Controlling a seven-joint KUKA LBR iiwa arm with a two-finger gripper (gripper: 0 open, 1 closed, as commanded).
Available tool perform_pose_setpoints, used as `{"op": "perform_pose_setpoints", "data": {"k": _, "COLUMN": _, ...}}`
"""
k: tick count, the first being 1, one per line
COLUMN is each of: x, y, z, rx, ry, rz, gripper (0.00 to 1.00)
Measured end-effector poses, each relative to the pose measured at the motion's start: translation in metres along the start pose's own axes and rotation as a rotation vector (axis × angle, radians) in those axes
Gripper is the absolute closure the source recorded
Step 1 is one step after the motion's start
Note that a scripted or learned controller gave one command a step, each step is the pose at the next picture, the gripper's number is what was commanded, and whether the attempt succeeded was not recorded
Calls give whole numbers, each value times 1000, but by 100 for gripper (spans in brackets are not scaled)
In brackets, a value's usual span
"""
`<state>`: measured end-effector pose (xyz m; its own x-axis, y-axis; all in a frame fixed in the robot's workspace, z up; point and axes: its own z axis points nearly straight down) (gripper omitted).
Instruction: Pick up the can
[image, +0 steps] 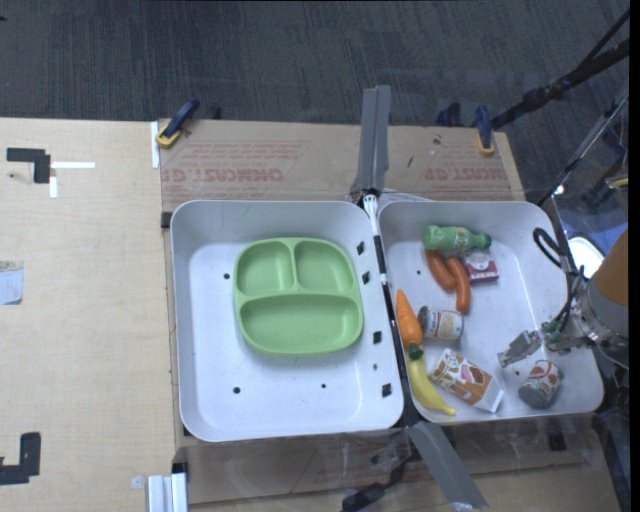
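Two white bins sat side by side on the bench. Left bin (200, 330) held a green divided plate (298, 296), lying flat near its middle. Right bin (520, 225) held the clutter. The arm (610, 300) reached in from the right edge; the gripper (522, 348) hung low over the bin's right part, just above the lower right corner items. How far it was open: cannot tell at this size, and nothing could be made out in its hold.

Green bottle (455, 238) lay on its side near the top. Carton (465, 380) lay tilted at the bottom, beside the banana (425, 385). Two carrots (450, 275) lay below the bottle. The can (441, 324) lay on its side mid-bin, just right of another carrot (408, 318), well apart from the gripper. A small cup-like container (541, 383) lay just below the gripper.
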<state>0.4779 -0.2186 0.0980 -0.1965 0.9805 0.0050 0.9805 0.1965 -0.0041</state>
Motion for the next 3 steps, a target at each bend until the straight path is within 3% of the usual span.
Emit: {"op": "perform_pose_setpoints", "data": {"k": 3, "x": 0, "y": 0, "z": 0, "rx": 0, "ry": 0, "rz": 0, "gripper": 0}}
